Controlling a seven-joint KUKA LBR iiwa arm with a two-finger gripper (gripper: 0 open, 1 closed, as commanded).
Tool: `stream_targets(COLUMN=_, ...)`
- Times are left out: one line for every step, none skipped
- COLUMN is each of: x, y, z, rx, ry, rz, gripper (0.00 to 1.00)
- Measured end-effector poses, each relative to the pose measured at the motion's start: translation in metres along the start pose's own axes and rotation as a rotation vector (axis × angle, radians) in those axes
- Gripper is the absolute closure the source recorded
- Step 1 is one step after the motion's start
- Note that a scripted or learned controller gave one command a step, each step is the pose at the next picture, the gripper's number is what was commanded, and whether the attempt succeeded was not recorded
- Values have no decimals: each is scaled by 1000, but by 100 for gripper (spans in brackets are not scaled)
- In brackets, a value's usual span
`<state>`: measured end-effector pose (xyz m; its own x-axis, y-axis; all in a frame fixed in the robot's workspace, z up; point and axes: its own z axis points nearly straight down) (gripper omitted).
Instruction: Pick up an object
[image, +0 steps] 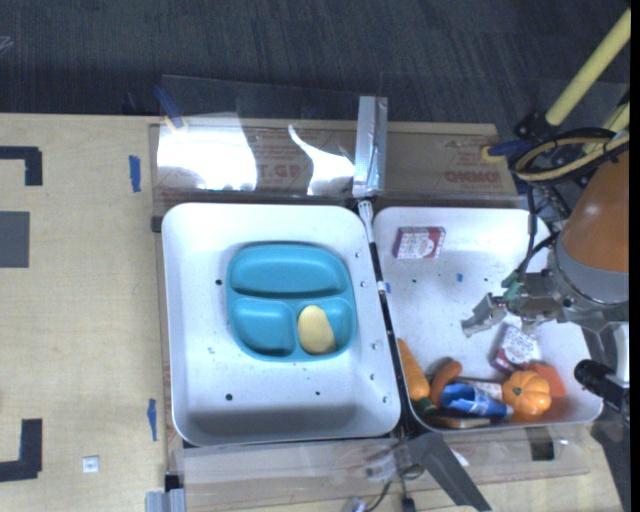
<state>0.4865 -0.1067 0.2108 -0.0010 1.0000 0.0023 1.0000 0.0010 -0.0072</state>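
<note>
one gripper (497, 312) — spread above right bin (450, 285).

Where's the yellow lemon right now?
The lemon lies in the left bin, in the lower right compartment of the blue tray, near the divider between the two bins.

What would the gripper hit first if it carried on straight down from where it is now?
Probably the small red-and-white packet, which lies right under the gripper in the right bin. Depth is unclear from this slanted view, so it may meet bare floor beside it.
</note>
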Motion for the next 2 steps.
stream_targets(x=-59, y=15, z=110, rx=-17, ry=-5, rz=-139, gripper=0)
stream_targets(x=-69, y=3, z=117, rx=-33, ry=-13, rz=-245, gripper=0)
